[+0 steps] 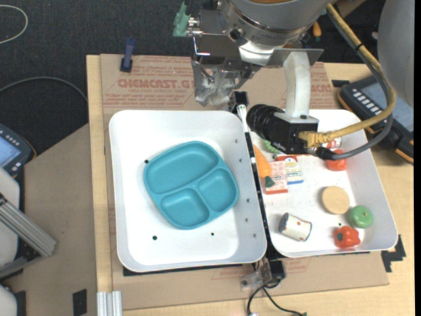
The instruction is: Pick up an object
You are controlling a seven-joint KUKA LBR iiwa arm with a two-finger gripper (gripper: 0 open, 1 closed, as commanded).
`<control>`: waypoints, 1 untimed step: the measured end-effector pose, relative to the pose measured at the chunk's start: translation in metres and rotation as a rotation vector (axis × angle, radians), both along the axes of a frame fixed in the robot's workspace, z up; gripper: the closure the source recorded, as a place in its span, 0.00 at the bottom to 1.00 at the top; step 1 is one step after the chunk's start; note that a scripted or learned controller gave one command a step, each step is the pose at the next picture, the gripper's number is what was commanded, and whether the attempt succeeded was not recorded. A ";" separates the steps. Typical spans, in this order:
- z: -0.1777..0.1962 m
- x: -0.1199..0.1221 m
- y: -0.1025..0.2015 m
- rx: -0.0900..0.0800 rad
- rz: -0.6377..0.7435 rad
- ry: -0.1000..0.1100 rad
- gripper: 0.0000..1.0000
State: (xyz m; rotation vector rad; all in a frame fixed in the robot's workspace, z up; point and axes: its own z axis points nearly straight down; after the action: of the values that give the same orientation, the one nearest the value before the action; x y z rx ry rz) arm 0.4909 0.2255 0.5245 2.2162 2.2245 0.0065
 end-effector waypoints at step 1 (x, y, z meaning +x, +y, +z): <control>0.010 0.000 0.001 0.001 0.001 -0.003 1.00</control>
State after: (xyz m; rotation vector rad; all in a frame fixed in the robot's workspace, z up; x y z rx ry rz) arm 0.4913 0.2263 0.5348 2.2136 2.2248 0.0112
